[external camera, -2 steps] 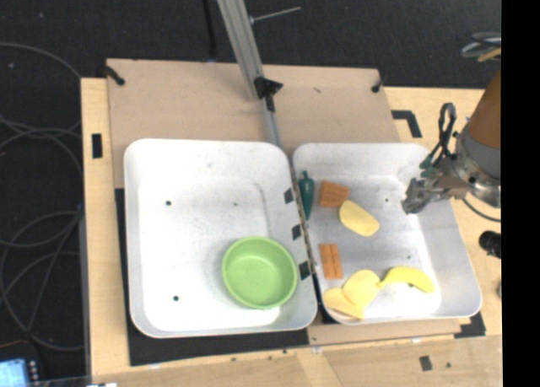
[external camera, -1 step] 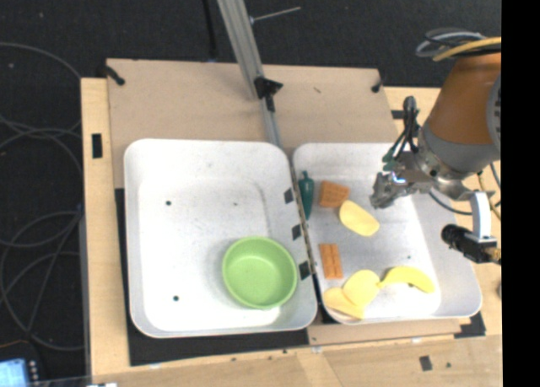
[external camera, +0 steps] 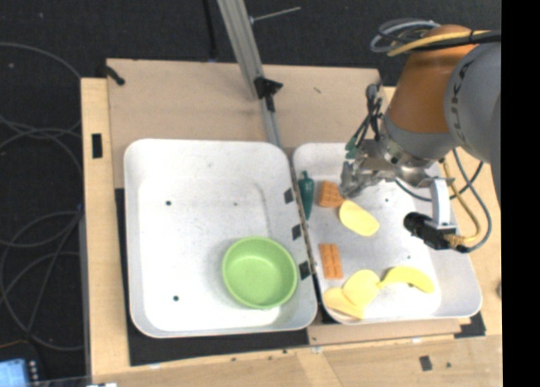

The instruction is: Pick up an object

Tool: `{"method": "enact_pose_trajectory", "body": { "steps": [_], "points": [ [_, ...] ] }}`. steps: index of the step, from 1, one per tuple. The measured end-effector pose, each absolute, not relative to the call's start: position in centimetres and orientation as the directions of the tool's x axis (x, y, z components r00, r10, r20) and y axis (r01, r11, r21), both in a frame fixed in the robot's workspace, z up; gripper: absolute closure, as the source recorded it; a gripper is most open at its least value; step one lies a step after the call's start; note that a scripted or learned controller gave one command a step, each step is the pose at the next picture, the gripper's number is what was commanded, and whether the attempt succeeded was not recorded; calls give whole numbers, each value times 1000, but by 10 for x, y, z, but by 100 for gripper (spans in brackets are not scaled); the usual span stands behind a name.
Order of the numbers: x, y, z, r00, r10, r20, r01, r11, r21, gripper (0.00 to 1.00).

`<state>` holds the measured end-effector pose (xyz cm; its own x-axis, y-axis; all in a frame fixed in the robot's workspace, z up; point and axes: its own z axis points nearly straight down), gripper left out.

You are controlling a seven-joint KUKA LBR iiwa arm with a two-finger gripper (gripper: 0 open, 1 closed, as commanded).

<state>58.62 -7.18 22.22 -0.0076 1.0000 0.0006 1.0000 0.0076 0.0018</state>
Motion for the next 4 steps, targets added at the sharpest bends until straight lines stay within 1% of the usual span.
{"method": "enact_pose_trajectory", "body": {
  "steps": [1, 3, 4],
  "points": [
    [616, -26, 226, -8, 1000, 1, 1000, 8, 3, 100],
    [651, 79, 252, -8, 1000, 2, 1000, 8, 3, 100],
    [650, 75, 251, -5, 1000, -3, 1000, 5, 0, 0]
  ]
}}
